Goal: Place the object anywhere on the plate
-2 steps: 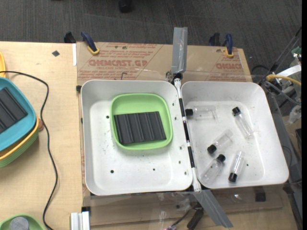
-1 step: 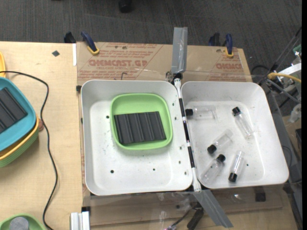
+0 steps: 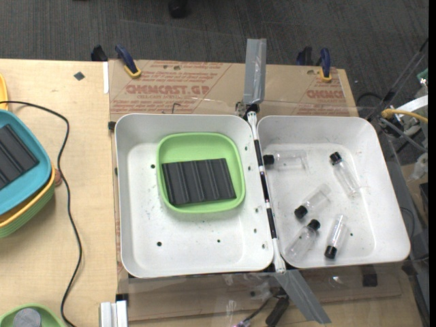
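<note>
A square green plate [image 3: 201,174] with rounded corners sits in the upper middle of the left white bin [image 3: 136,244]. A dark grey ridged insert [image 3: 198,181] lies flat on the plate. Several clear plastic vials with black caps lie on their sides in the right white bin [image 3: 381,240]. One vial [image 3: 285,161] is near that bin's upper left and another [image 3: 344,172] is at the upper right. A third vial [image 3: 312,203] lies in the middle, with more vials below it, such as the one at the lower right [image 3: 334,237].
The bins meet along a central ridge [image 3: 262,182]. Behind them lies brown cardboard [image 3: 177,87] held by blue clamps [image 3: 127,60]. A teal and green stack of trays [image 3: 24,176] and a black cable [image 3: 68,182] lie on the wooden bench to the left.
</note>
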`<state>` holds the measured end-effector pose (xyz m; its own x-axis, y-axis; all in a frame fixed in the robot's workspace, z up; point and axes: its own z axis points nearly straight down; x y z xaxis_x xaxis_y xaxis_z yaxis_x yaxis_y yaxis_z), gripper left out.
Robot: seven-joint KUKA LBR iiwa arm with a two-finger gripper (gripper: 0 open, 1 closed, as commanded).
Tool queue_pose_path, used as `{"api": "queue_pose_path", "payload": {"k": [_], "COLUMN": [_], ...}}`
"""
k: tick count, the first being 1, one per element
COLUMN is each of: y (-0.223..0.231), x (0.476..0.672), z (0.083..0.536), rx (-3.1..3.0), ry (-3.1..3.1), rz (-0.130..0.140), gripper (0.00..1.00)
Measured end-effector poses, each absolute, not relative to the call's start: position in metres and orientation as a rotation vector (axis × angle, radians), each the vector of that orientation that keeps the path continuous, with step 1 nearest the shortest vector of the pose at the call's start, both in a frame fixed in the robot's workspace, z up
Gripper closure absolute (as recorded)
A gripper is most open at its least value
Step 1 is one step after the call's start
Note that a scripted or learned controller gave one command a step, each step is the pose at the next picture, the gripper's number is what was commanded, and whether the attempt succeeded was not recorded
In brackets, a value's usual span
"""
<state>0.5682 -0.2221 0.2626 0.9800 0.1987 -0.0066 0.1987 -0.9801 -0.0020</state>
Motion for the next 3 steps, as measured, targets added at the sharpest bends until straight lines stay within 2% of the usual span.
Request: {"api": "queue_pose_path", "payload": {"k": [1,2,3], "y": [-0.222,-0.223,-0.222], "x": [0.561,0.536,0.526], "z": [0.258,0.284,0.272], "rx": [-3.123,-3.125,-3.125], "ry": [-0.318,-0.308,-0.309], "rz": [0.012,0.007,0.009], "gripper": [0.00,0.00,0.00]}}
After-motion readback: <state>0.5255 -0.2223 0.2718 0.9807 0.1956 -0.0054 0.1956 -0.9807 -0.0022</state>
